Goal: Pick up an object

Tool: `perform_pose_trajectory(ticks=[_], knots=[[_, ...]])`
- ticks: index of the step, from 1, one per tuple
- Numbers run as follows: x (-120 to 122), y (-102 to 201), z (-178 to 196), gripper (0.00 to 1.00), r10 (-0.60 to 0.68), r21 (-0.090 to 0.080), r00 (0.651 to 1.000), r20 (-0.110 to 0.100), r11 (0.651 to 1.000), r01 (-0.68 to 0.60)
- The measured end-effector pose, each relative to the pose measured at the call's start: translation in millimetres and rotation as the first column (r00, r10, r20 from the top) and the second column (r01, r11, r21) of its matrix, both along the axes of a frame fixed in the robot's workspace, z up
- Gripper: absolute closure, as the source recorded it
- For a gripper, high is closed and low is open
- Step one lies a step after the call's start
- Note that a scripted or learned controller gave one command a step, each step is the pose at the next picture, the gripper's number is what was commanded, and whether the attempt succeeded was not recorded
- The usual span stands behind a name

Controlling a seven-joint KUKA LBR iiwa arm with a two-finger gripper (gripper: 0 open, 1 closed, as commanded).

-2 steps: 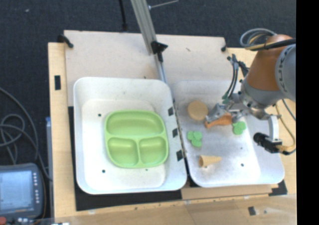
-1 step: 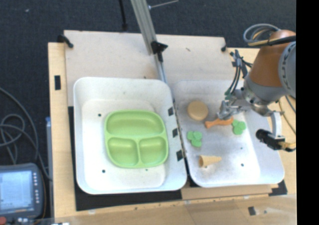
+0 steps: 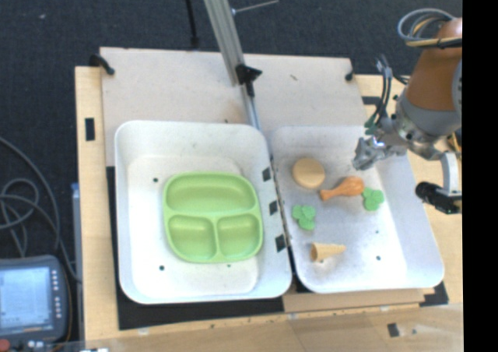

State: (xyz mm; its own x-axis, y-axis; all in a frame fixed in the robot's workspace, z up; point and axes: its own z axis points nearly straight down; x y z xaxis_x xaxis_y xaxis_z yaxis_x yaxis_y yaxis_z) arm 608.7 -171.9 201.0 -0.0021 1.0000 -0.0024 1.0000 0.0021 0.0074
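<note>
So in the camera view the tool sits over the upper right of the right bin, just up and right of the orange drumstick, and honestly I can't tell if it's clenched or released, but nothing shows in its grip. Around it in that bin: a tan bun to the left, green pieces and, plus a cone lower down. The left bin on the counter holds a green divided tray.
</note>
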Motion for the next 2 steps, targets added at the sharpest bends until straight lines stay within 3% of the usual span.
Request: perform_pose_trajectory(ticks=[1, 2], knots=[[1, -2, 52, 1.0, 0.001, 0.0, 1.0, 0.0, 1.0, -0.001], [-11, 45, 45, 1.0, 0.003, 0.002, 1.0, -0.007, 1.0, -0.003]])
